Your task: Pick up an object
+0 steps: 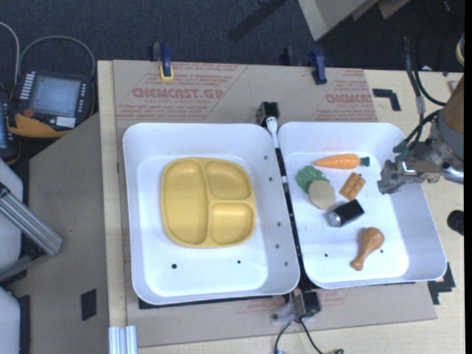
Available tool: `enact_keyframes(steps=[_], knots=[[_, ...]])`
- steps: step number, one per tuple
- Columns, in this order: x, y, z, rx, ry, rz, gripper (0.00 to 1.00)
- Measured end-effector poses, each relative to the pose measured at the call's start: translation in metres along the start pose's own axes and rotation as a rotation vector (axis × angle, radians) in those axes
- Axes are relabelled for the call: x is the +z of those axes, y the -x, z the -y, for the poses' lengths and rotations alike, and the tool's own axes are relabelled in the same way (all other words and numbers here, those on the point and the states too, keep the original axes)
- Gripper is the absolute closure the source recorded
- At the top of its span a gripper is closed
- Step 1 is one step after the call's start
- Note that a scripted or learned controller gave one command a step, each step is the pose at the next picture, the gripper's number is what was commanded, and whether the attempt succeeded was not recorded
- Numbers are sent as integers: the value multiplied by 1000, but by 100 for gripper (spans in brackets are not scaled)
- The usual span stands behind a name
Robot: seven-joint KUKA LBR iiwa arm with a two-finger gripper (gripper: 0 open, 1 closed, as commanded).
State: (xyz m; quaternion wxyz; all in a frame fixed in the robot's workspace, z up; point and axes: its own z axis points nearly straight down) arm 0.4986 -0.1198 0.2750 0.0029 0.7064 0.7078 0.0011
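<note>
While gripper [392, 175] hovers, grasp state unclear | glossy tapered carrot [338, 162]; smooth three-well yellow plate [208, 201]

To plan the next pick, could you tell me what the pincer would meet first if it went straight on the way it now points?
Probably the small orange-brown block: the pincer points left across the right bin, and that piece lies nearest. Height is unclear, so it might pass above.
</note>
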Motion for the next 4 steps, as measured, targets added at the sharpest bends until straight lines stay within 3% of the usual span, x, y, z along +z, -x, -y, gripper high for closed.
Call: enact_keyframes(steps=[2,3,4], knots=[[19,-91,-23,-3,-12,-4,100],[22,-144,-33,-4,-7,-2,100],[37,-199,-61,-4,-7,-3,100]])
